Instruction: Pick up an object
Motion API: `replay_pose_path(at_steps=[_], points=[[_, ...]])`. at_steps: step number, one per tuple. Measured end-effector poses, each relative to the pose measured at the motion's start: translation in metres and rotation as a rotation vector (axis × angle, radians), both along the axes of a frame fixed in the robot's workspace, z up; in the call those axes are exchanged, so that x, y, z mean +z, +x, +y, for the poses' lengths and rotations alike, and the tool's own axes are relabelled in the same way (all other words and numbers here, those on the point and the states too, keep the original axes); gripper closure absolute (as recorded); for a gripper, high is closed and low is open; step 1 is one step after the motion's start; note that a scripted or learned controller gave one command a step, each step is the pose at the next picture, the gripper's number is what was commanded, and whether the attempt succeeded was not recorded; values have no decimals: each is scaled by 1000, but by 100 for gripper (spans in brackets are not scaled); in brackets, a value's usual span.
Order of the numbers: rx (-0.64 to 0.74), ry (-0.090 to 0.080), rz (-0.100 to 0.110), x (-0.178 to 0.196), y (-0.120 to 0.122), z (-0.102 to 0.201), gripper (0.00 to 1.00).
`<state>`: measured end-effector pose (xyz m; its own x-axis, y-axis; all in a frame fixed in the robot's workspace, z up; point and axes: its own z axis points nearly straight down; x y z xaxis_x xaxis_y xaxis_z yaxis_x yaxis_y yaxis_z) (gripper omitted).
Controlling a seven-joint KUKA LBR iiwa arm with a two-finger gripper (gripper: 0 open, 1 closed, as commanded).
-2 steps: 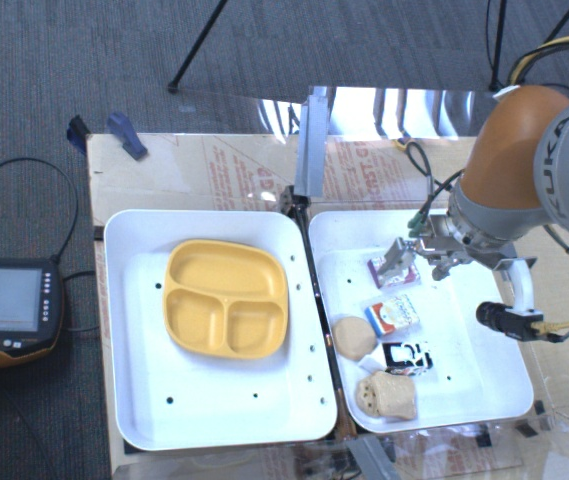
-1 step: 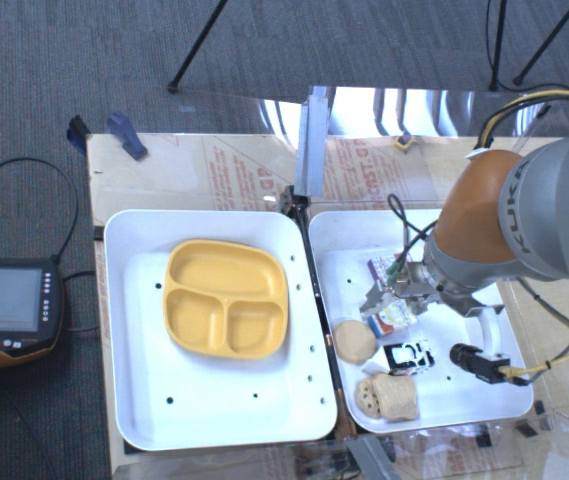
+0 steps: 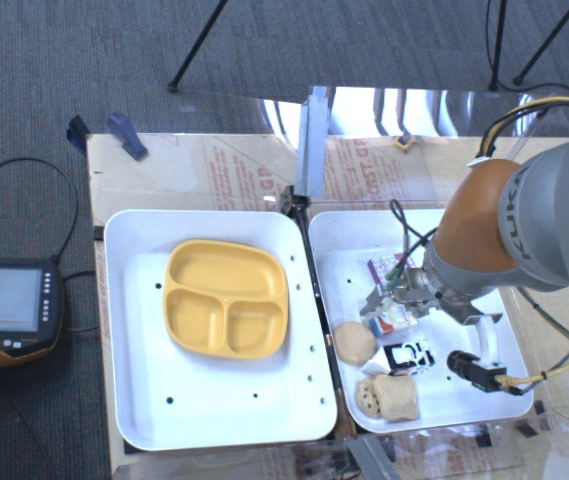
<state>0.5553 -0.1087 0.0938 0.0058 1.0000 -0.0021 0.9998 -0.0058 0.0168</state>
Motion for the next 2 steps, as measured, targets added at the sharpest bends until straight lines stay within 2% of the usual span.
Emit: replay_pose_path(at_steps=[1, 2], points=[[48, 0, 3, -1, -1, -2, 0], [18, 0, 11, -2, 5, 0, 0]])
